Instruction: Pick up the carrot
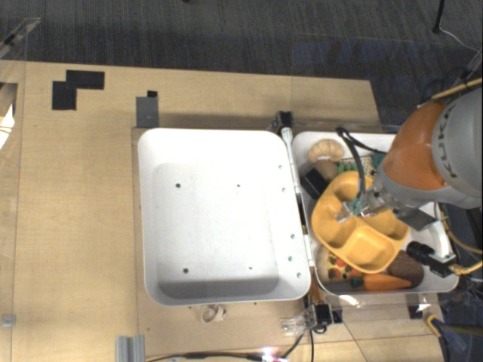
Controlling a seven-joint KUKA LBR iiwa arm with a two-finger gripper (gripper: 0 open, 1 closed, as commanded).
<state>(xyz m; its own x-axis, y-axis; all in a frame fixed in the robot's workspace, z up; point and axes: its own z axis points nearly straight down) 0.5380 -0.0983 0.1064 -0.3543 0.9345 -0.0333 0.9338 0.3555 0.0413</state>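
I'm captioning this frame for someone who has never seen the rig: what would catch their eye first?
Probably the orange band on the grey arm at the right, reaching over the right bin. Beneath it a big yellow dish crowds that bin, with the carrot lying along the near wall just below the dish. The left bin stands out as a broad white field beside the clutter.

On a wooden bench (68, 225) sit two shallow white bins side by side. The left bin (219, 217) shows bare white floor. The right bin (445, 281) is crowded: a yellow divided dish (361, 243) lies tilted in its middle, a beige mushroom-shaped toy (324, 151) at the far end, the carrot (385, 282) along the near wall beside a dark brown object (405, 271). The grey arm (445, 157) reaches in from the right, its gripper (355, 208) down over the dish.
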